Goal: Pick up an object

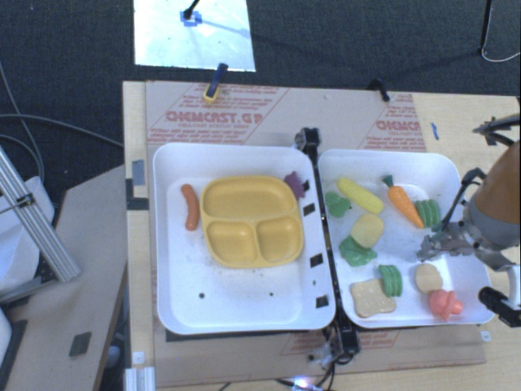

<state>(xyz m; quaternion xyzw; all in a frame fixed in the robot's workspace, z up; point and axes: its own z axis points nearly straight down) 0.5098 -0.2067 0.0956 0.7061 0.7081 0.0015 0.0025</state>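
**Pick not made yet — claw hanging over right bin**

Task is sitting at an early stage, as far as the pic shows. Nothing is being lifted: every item is lying on a bin floor. The gripper (433, 249) is hovering at the right edge of the frame, mid-height, over the right bin (440, 166). Dark linkages are blurring together there, so can't tell whether the claw is apart or together, and no object is showing in it. It's poised just above the beige round piece (428, 278), w/ the pink piece (444, 303) just below that, lower right. Contact w/ either isn't clear.

Other candidates in the right bin: carrot (402, 202) and green veg (428, 213) near upper right, yellow banana-like piece (359, 194) up top, pale yellow-green fruit (367, 230) in the middle, green bits around it, bread slice (373, 298) at the bottom.

The left bin (167, 243) is holding a yellow divided plate (248, 220) at center, a sausage (190, 207) just left of it, a purple piece (295, 183) at its upper right corner.

Left to do, my read: descend, close on one item, prob. the beige one, and raise it clear.
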